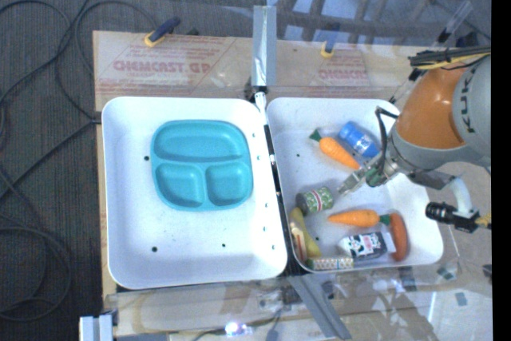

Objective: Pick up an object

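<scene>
My gripper (359, 180) hangs low over the middle of the right bin (415, 112), reaching in from the right under the orange band of the arm (427, 124). It sits between an orange carrot (337, 152) above it and a second carrot (355, 217) below it. A small green-labelled can (317, 200) lies just to its left. A blue can (357, 138) rests next to the upper carrot. Nothing is visibly held.
Along the right bin's front edge lie a banana (299, 234), a small black-and-white carton (363, 245) and a red sausage (398, 235). The left bin (128, 235) holds a blue divided plate (202, 164). A ridge separates the two bins.
</scene>
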You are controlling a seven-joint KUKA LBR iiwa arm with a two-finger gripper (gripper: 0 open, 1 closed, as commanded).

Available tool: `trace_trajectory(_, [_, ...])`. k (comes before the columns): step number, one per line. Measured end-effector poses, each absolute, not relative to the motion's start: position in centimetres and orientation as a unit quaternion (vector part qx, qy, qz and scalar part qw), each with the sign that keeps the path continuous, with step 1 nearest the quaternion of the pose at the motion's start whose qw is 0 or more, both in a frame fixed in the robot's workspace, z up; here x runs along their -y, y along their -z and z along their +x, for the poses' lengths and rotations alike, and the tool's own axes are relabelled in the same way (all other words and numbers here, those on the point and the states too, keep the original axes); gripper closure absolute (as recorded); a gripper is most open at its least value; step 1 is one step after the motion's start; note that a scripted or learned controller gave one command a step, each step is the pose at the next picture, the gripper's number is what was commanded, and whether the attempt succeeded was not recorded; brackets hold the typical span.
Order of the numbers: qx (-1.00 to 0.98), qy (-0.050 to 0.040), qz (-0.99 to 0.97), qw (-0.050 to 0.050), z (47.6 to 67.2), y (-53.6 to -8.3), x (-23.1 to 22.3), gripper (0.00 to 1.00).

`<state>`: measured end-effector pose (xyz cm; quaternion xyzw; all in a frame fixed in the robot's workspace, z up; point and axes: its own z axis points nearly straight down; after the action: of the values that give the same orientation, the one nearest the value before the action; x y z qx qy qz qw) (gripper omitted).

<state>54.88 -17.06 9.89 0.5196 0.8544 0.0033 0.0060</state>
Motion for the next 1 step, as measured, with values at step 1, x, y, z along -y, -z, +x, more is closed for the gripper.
trace_trajectory(1, [-0.829,-0.0001,0.559,0.000,55.97,-11.40,20.18,1.00])
